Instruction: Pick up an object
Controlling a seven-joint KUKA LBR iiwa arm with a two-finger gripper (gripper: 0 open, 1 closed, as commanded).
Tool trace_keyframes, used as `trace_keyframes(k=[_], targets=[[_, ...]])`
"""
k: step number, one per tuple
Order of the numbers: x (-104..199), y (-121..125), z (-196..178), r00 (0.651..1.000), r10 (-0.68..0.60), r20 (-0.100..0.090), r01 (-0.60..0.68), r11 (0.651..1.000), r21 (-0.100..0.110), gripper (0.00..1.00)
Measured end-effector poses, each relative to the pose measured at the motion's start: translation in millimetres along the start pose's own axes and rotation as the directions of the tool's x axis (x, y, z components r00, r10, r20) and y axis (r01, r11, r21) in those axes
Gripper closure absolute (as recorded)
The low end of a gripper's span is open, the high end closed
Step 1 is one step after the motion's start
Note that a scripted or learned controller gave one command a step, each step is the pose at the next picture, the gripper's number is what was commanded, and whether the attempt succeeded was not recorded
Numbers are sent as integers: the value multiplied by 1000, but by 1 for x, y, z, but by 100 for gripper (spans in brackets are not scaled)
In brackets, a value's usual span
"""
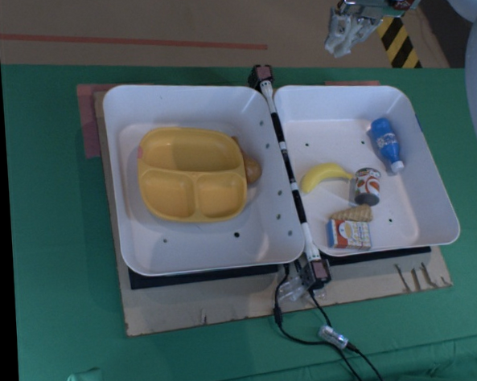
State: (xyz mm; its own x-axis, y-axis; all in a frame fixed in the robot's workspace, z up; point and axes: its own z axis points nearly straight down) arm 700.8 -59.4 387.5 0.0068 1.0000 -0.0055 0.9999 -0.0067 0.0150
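Above the right bin (433, 214), well clear of it, the gripper (346, 32) hung; its jaw state was unclear. Far below lay a curved, smooth yellow banana (325, 175) beside a small can (366, 187).

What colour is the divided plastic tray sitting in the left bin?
Yellow. The three-compartment plastic tray in the left white bin shows clearly in the camera view.

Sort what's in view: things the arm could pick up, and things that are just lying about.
For the job:
banana
can
blue bottle
small box
cracker
yellow divided tray
brown item tucked beside the tray
gripper, raised beyond the bins

Lying about:
two white bins
cardboard sheet
green cloth
cables
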Motion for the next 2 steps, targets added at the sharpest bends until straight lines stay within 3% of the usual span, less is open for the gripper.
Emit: trace_keyframes(k=[1, 2], targets=[[-28, 0, -3, 1000, 1, 1, -1, 1000, 0, 100], [-14, 0, -6, 1000, 0, 1, 0, 1000, 0, 100]])
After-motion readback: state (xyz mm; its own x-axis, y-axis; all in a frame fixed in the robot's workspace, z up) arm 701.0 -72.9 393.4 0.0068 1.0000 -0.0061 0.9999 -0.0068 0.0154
